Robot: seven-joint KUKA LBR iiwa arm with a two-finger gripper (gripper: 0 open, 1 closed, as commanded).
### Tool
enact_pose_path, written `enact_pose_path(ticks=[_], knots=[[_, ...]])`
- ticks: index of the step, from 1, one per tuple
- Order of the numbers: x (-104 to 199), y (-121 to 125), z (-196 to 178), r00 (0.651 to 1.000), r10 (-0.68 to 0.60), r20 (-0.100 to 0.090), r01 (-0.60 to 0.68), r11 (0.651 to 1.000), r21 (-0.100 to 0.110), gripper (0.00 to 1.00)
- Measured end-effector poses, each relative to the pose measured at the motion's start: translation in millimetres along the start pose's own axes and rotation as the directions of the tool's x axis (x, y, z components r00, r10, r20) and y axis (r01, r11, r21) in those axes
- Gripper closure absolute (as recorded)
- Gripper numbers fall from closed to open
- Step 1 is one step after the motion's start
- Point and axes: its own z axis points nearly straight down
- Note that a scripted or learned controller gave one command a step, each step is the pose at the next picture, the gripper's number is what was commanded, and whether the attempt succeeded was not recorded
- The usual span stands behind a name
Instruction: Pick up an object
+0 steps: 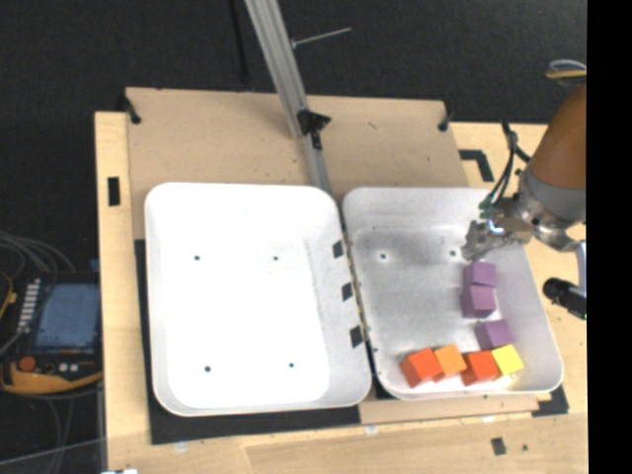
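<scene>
Two white bins share the bench; over the right bin (pixel 415 215) the gripper (pixel 478 245), its closure indiscernible, approaches a purple block (pixel 480 289), needing descent.

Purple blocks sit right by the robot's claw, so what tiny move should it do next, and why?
Probably lower a little toward the upper purple block. The grey two-finger gripper hangs just above and left of it in the right white bin, with nothing visibly between its fingers.
</scene>
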Motion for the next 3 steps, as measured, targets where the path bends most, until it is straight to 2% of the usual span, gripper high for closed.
enact_pose_path(ticks=[1,2,3], knots=[[-1,2,-38,1.000,-0.007,0.000,0.007,1.000,-0.003,1.00],[48,-5,-48,1.000,-0.011,-0.003,0.011,1.000,0.001,1.00],[102,-6,-39,1.000,-0.012,-0.002,0.012,1.000,0.004,1.00]])
